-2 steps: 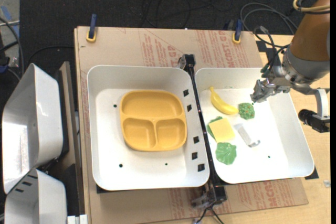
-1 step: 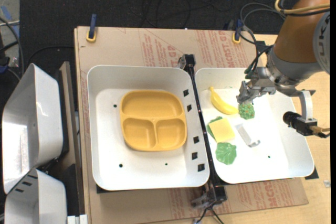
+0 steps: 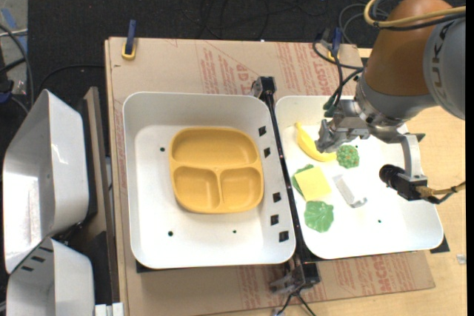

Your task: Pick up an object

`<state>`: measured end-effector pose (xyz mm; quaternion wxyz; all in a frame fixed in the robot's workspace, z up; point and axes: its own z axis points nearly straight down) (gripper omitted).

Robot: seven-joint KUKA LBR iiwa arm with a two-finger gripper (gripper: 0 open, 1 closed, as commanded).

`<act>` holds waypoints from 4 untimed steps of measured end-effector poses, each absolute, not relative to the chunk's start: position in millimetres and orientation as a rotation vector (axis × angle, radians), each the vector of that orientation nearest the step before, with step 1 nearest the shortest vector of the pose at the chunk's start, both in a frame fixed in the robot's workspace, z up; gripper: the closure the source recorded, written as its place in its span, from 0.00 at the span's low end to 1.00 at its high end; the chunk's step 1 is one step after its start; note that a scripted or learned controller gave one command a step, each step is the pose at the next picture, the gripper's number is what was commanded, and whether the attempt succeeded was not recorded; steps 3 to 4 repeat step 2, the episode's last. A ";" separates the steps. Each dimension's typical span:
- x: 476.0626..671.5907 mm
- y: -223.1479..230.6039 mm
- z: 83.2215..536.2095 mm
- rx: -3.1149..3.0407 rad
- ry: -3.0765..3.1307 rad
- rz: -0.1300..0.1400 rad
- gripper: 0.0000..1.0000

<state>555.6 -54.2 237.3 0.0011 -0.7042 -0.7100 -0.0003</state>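
Observation:
The right bin [image 3: 404,229] holds a yellow banana [image 3: 309,146], a small green broccoli-like piece [image 3: 347,156], a yellow-green block [image 3: 312,182], a flat green leafy piece [image 3: 319,215] and a small white part [image 3: 349,190]. My gripper [image 3: 330,137] hangs over the bin's upper left area, just above the banana's right end and beside the small green piece. The wrist body hides its fingertips.
The left bin [image 3: 144,159] holds a yellow three-compartment tray [image 3: 217,168]. A black divider [image 3: 275,159] runs between the bins. Spare white bins [image 3: 41,174] stand at the far left. Cables trail by the arm at the right.

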 end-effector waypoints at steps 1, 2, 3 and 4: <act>543.1 5.9 228.3 -2.209 -2.229 0.001 1.00; 529.9 56.9 218.6 -2.212 -2.227 0.002 1.00; 529.9 56.9 218.6 -2.212 -2.227 0.002 1.00; 529.9 56.9 218.6 -2.212 -2.227 0.002 1.00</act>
